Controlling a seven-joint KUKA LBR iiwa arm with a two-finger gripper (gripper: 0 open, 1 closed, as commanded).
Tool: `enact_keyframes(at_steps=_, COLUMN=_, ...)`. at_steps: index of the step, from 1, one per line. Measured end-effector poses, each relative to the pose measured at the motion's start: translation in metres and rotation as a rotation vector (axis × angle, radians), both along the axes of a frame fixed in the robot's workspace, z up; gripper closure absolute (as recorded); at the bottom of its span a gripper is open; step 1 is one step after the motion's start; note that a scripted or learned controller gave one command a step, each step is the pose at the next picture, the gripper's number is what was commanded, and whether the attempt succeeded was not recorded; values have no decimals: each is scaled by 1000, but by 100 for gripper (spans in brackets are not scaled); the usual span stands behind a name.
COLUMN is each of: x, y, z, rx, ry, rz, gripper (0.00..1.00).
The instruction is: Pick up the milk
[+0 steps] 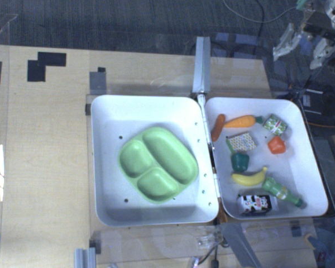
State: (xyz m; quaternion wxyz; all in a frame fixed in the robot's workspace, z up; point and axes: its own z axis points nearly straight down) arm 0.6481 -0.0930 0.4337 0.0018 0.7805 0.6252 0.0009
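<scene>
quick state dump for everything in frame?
gripper: raised past the right bin's far corner, open, holding nothing
milk: lying flat at right bin's near edge
green bottle: on its side
banana: lying flat
carrot: lying flat
green plate: upright in left bin

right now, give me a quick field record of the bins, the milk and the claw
left bin: holds a green divided plate
right bin: toy foods
milk: black and white carton, near edge of the right bin, in front of the banana
beside milk: green bottle, to its right
claw: top right, above the dark floor, away from both bins
milk grasped: no
</scene>
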Motion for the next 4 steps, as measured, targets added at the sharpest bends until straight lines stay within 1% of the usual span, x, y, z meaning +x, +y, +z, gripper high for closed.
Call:
enact_keyframes(at_steps=1, x=-36, y=76, z=-87, rx=2, ry=6, rz=-233, gripper=0)
enact_keyframes(at_steps=2, x=-97, y=84, z=-253, rx=2, ry=8, rz=-258, gripper=0)
enact_keyframes(at_steps=3, x=-126, y=83, z=-183, rx=2, ry=4, rz=-138, gripper=0)
enact_keyframes(at_steps=4, x=-66, y=9, z=-233, rx=2, ry=6, rz=-93, gripper=0)
